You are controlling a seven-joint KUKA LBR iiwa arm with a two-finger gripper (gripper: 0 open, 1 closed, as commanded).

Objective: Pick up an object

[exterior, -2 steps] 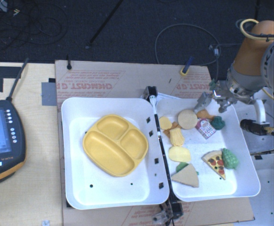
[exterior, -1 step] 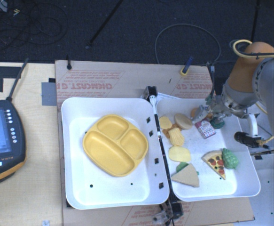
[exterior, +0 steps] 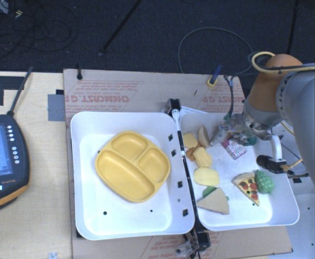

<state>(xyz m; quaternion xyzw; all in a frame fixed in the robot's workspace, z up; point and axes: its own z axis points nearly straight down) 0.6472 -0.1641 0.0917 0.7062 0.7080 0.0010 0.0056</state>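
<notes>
the bench [exterior: 22,220] is pale wood, with a printed cardboard sheet [exterior: 119,93] laid over it and dark floor with loose cables [exterior: 49,28] beyond its far edge. two white bins sit side by side on the cardboard: the left bin [exterior: 81,144] and the right bin [exterior: 287,216]. a handheld control pendant [exterior: 0,155] lies at the far left of the bench.

the arm [exterior: 297,101] enters from the right, its orange band [exterior: 268,85] above the wrist, and bends down over the far part of the right bin. the gripper [exterior: 234,136] sits low, directly over a small packet [exterior: 235,149]. whether the gripper is open or closed cannot be told; its tip is blurred and merges with the wrist hardware.

the packet is small, flat and red and white, tilted, lying in the far middle of the right bin. contact between it and the gripper cannot be made out.

other items in the right bin: a pizza slice [exterior: 247,186] touching a green bunch [exterior: 264,181] near the right wall; a tan wedge [exterior: 215,202] at the near side; a yellow lump [exterior: 206,176], a corn cob [exterior: 202,156] and a tan piece [exterior: 203,136] along the left wall. the left bin holds a yellow divided plate [exterior: 133,166].

the arm's upper part is cut off at the right.
</notes>
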